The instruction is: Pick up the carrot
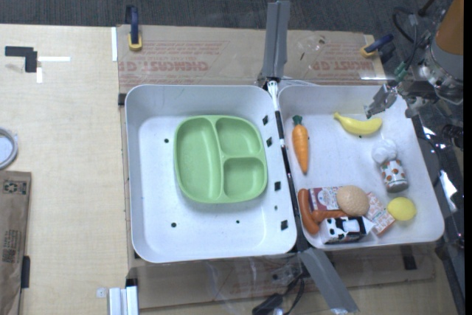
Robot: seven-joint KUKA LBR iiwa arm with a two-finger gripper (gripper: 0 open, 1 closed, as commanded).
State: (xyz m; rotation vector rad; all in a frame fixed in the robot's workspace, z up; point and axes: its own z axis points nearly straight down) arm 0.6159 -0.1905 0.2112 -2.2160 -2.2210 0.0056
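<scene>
The carrot (300,147), orange with a green top, lies lengthwise against the left wall of the right bin (435,188), its leafy end pointing to the back. My gripper (395,105) hangs over the bin's back right corner, just right of a banana (359,124) and well to the right of the carrot. Its fingers stand open with nothing between them.
The left bin (147,181) holds a green divided plate (220,158). Around the carrot in the right bin are a small spotted jar (394,174), a lemon (402,209), a bun (352,199), a red sausage (306,212) and a cow-patterned carton (345,230).
</scene>
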